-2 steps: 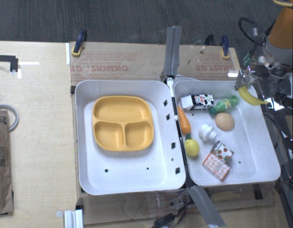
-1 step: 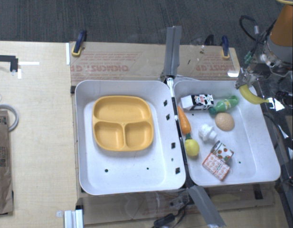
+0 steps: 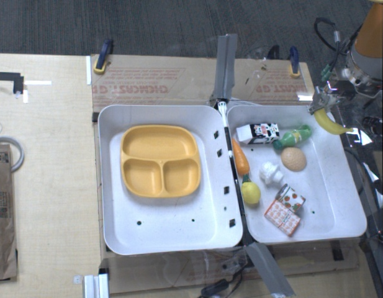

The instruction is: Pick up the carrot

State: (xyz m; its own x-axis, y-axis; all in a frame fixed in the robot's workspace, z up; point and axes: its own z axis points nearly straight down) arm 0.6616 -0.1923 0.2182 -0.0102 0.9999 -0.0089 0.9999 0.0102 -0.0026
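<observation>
The gripper (image 3: pixel 323 103) sits at the upper right corner of the right bin (image 3: pixel 349 191), above the rim. A banana (image 3: pixel 329 121) lies directly under it, touching or nearly touching it; at this angle it cannot be told whether the fingers are parted, closed, or clamped on the banana. The arm (image 3: pixel 370 36), with its orange band, rises from there toward the frame's top right.

All further positions are given relative to the right bin. The carrot (image 3: pixel 241 156) lies inside it against the left wall, pointing along that wall, well apart from the gripper. Just below the carrot is a lemon (image 3: pixel 251 192). A milk carton (image 3: pixel 257 133) lies near the top wall, with a green item (image 3: pixel 292 136) beside it. A brown round item (image 3: pixel 293 159) is near the centre, a white item (image 3: pixel 271 174) left of it, and a red-and-white carton (image 3: pixel 284 210) toward the bottom.

The left bin (image 3: pixel 117 228) adjoins it and contains a yellow tray (image 3: pixel 160 161). Both bins rest on cardboard (image 3: pixel 154 82) held by blue clamps (image 3: pixel 103 56), on a pale wood bench (image 3: pixel 42 123). Dark floor (image 3: pixel 148 11) lies beyond.
</observation>
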